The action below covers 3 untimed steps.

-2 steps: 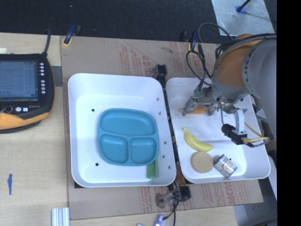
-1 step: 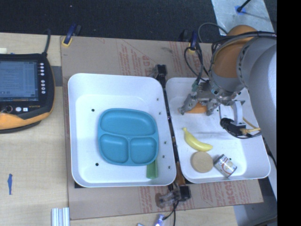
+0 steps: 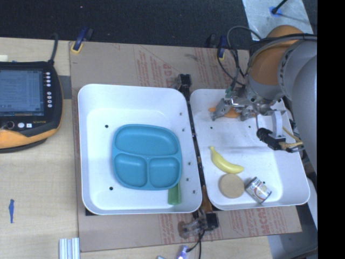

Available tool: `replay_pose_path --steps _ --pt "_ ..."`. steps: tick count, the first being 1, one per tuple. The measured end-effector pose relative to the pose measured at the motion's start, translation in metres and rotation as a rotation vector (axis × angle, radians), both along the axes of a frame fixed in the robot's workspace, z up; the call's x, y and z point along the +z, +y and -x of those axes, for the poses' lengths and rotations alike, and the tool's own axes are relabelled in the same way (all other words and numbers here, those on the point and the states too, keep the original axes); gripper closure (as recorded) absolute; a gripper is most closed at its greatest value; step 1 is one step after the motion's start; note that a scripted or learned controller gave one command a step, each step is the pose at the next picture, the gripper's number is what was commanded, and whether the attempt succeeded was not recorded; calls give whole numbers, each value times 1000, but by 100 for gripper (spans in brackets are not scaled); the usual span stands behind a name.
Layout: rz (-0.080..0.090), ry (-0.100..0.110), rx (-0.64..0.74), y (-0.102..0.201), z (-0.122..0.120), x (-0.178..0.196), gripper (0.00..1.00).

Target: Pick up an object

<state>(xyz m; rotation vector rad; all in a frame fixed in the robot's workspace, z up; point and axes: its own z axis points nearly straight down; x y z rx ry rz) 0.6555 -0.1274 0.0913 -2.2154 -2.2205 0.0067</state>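
1. Nearest the camera, along the front edge of the right bin [image 3: 295,196], lie three things: a small silver can [image 3: 257,189] on its side toward the front right corner, a tan round disc [image 3: 232,186] just left of it and close beside it, and a yellow banana [image 3: 225,161] just behind the disc, its lower end almost meeting the disc's rim.
2. In the left bin [image 3: 91,144], a blue divided tray [image 3: 146,156] sits flat near the middle (one long compartment at the back, two smaller ones at the front). A green object [image 3: 174,194] stands against the bin's front right wall, just beside the tray's near right corner.
3. Farther back in the right bin, an orange object [image 3: 225,111] lies near the back wall, partly hidden by the gripper's hardware, so its shape is hard to make out.
4. The gripper [image 3: 237,104] is low over that back part of the right bin, right at the orange object; whether its fingers are apart or together cannot be told from this angle, nor whether anything is between them.
5. The grey arm [image 3: 294,69] with its orange band reaches in from the right above the gripper.
6. Off to the far left, well apart from both bins, a handheld control pendant [image 3: 27,101] with a lit screen rests on the bench [image 3: 38,198].
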Motion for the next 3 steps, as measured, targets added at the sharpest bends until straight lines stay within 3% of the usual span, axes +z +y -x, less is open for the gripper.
replay_pose_path --steps 1,2,3 --pt "2 -2 3 -4 73 8 0" --pt "-9 22 -2 -21 4 -4 0" --pt "1 -2 3 -17 86 0 0"
